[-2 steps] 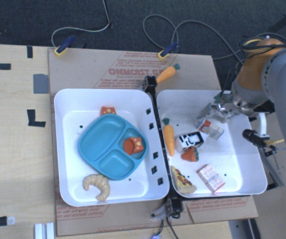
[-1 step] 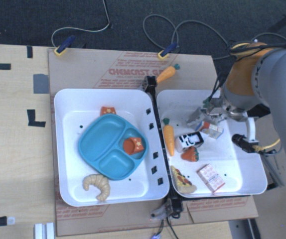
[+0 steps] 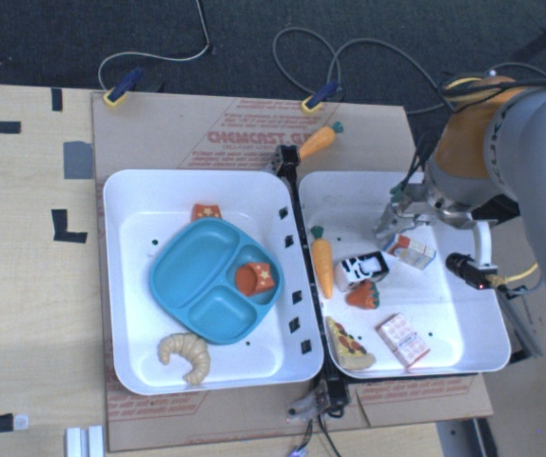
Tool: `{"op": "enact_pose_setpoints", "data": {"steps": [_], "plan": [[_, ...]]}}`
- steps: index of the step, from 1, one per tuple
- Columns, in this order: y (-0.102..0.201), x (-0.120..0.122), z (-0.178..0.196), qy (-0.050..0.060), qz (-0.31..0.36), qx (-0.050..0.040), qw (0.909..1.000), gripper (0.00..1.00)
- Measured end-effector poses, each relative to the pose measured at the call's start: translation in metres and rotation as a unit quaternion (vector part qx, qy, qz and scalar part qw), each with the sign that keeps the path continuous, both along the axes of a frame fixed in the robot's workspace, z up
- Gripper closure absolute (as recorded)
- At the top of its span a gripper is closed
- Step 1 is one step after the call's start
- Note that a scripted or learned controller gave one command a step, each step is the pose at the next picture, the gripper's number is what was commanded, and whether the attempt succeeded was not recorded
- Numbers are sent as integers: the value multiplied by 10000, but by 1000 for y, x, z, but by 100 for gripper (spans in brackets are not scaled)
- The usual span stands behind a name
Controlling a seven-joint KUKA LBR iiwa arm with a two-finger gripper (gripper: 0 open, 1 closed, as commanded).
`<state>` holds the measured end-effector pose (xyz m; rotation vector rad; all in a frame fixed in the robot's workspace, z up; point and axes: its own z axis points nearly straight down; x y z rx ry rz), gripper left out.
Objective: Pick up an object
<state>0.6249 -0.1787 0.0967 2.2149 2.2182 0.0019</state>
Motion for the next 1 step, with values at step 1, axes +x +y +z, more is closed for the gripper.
{"op": "enact_pose_setpoints", "data": {"steps": [1], "plan": [[0, 0, 0, 3, -2, 2, 10000, 0]]}}
